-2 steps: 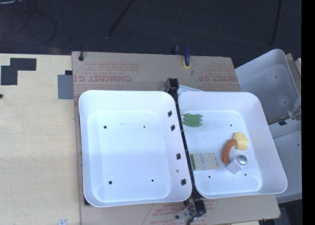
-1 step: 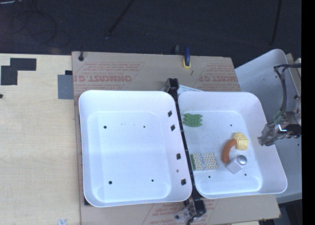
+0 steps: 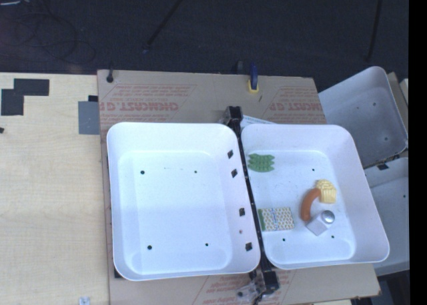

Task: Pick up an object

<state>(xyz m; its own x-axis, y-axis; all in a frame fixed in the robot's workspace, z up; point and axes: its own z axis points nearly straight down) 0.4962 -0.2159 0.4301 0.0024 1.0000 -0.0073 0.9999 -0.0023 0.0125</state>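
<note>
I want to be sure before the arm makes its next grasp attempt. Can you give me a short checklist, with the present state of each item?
1. Objects are available in the right bin: ok. A green pea pod, a yellow corn piece, an orange sausage-shaped toy, a grey block and a patterned pad lie there.
2. An isolated target exists: ok. The green pea pod lies apart from the others.
3. The cluster is separated: not ok. The corn, orange toy and grey block touch or nearly touch.
4. Patterned pad graspable: cannot tell; it lies flat near the divider.
5. Gripper state: cannot tell.
</note>
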